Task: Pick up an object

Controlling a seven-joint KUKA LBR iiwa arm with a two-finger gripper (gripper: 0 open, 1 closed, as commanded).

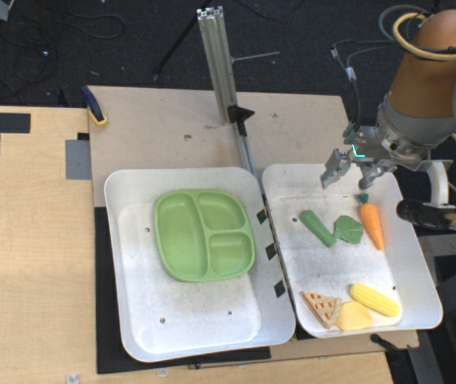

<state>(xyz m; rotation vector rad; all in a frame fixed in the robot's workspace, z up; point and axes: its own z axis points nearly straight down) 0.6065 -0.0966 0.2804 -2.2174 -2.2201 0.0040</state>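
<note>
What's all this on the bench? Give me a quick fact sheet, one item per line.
left bin: holds a green divided plate
right bin: holds toy food
near the arm: orange carrot, green leafy piece, green pod
front corner: yellow corn, pizza slice, pale yellow piece
gripper: open, above the right bin's far end, holding nothing

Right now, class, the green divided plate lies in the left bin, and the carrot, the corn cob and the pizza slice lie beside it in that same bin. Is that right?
Not quite. The green divided plate does lie in the left bin, but the carrot, corn cob and pizza slice lie in the right bin, as the camera view shows.
</note>
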